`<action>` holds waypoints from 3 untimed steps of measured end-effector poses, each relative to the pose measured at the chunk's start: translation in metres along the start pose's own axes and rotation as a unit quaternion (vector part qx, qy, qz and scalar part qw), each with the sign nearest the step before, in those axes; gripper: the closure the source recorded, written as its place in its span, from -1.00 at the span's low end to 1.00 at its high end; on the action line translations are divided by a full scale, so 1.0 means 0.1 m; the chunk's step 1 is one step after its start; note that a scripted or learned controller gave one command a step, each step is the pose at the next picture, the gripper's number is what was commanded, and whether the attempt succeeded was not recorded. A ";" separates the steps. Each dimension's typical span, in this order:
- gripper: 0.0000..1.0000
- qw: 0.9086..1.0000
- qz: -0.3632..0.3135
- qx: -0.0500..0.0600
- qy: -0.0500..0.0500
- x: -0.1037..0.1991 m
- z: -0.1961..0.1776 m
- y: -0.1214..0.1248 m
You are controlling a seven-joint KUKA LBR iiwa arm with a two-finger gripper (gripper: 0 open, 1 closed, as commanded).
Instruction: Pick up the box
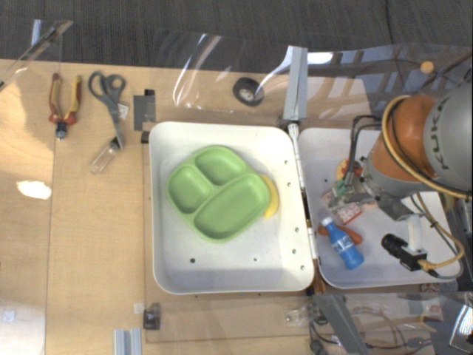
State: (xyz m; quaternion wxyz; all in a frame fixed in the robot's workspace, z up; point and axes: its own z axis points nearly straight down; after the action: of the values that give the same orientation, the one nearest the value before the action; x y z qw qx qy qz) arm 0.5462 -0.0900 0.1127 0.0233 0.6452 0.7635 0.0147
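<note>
Right bin (325, 154): tool (344, 196) over clutter

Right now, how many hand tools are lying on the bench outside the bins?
2. Red-handled pliers lie near the bench's far left corner; grey-handled scissors lie just right of them, left of the left bin. The arm may hide other items.

Green divided plate (219, 192) in bin (170, 272) left of claw; blue bottle (344, 245) just below claw; scissors (111, 98), pliers (62, 104) far left on tabletop (81, 235).
</note>
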 end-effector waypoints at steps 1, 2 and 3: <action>1.00 0.994 0.105 0.024 0.006 0.73 -0.72 0.36; -1.00 0.994 0.105 0.024 0.006 0.73 -0.72 0.35; -1.00 0.993 0.119 0.025 0.005 -0.07 -0.39 0.01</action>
State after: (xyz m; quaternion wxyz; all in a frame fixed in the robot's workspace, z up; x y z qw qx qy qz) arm 0.5463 -0.0961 0.1519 0.0015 0.7318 0.6816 0.0010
